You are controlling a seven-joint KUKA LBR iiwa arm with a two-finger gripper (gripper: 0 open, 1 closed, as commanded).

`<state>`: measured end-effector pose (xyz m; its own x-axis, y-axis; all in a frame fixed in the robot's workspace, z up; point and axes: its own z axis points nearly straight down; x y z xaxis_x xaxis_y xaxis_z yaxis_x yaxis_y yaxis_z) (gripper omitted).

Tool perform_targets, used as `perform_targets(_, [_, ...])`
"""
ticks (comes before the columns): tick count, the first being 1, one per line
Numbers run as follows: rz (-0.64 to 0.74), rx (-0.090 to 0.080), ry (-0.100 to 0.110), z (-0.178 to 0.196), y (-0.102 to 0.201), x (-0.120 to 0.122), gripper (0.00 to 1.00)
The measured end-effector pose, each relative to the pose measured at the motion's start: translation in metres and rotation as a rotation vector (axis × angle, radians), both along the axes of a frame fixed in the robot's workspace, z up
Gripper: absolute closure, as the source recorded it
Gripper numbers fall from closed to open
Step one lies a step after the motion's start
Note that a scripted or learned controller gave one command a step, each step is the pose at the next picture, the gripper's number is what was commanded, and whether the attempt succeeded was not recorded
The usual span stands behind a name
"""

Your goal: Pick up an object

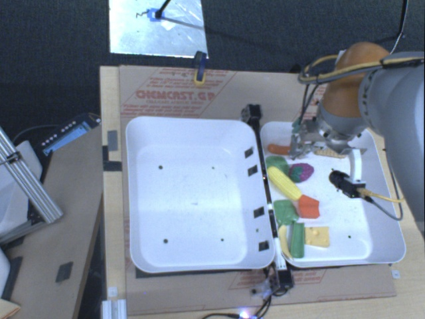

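several small toy foods are seen along the left side of the right bin (382,241), the orange piece (279,149) lying near its far-left corner just beside the lowered tool (297,148), whose spread cannot be told; it is judged light, stiff and slick, best pinched across its narrow middle.

You could read only one text, red block letters that looked like "CHEMCAST GP", printed on the brown protective sheet (174,93) lying on the tabletop behind the left white bin (192,191), while fainter red printing along that sheet's front edge was too small to make out.
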<state>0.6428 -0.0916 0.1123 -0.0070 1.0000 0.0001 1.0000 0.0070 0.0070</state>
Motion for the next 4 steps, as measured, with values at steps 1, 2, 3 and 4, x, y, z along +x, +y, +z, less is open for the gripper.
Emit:
perform_targets(1, [0.000,0.000,0.000,0.000,0.000,0.000,0.00])
perform_targets(2, [-0.002,-0.002,0.016,-0.030,-0.010,0.024,0.00])
perform_targets(3, [-0.007,-0.001,0.006,0.044,0.072,0.026,0.00])
perform_targets(4, [0.008,0.020,0.002,0.027,0.061,0.027,0.00])
